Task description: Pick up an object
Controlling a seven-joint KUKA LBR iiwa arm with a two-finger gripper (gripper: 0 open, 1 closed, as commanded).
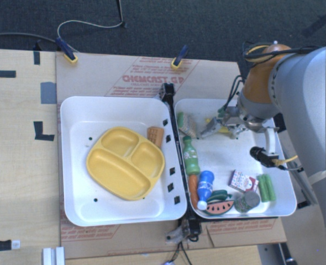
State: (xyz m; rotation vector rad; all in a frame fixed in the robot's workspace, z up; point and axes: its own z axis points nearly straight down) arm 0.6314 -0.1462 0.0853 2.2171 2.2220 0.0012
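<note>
Hovering over the smooth white right bin (284,200), metal fingers (210,127), grip state indiscernible.

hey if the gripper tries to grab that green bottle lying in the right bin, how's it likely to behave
The green bottle lies on its side against the bin wall, so its round body could probably roll if nudged. It looks like smooth plastic, likely light and somewhat slippery.

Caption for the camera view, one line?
Arm's pincer low over the right bin of toy food; yellow divided plate in the left bin.
</note>
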